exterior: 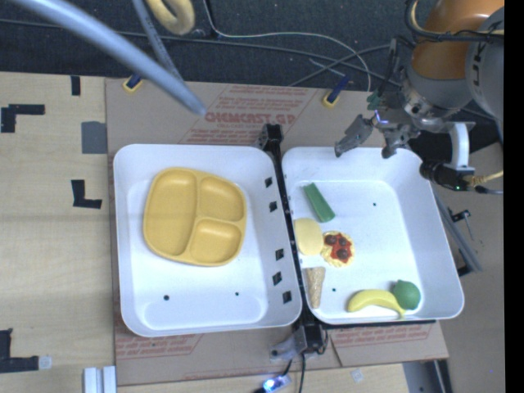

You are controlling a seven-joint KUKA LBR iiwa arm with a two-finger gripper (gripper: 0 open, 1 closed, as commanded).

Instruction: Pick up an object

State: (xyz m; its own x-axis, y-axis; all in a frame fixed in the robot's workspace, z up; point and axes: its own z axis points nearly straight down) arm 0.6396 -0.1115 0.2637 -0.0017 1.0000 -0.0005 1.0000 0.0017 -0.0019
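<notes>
Starting at the near edge of the right bin (426, 219), you see a banana (375, 301) lying along the front wall, with a green ball (406, 294) touching its right end in the front right corner. Left of the banana, against the bin's left wall, a cone (315, 285) lies with its tip toward you. Just behind the cone sits a pale yellow round piece (308, 237), and touching its right side is a small pizza slice (338, 248) with red topping. Farther back, a green stick (318, 201) lies at a slant near the left wall, apart from the yellow piece. You can see that the rest of the bin floor, toward its right and back, is bare white.

Left of that bin, touching it along the shared edge, the left bin (135, 244) holds a yellow divided plate (195, 215) in its back half.

Beyond the right bin's back wall, you find the gripper (370, 137) hanging above the back rim, near the bin's back right corner. Its two dark fingers (350, 137) are spread apart with nothing between them. Every object lies well apart from it, toward the bin's left and front. The arm (454, 23), with its orange band, rises behind and right of the gripper.
</notes>
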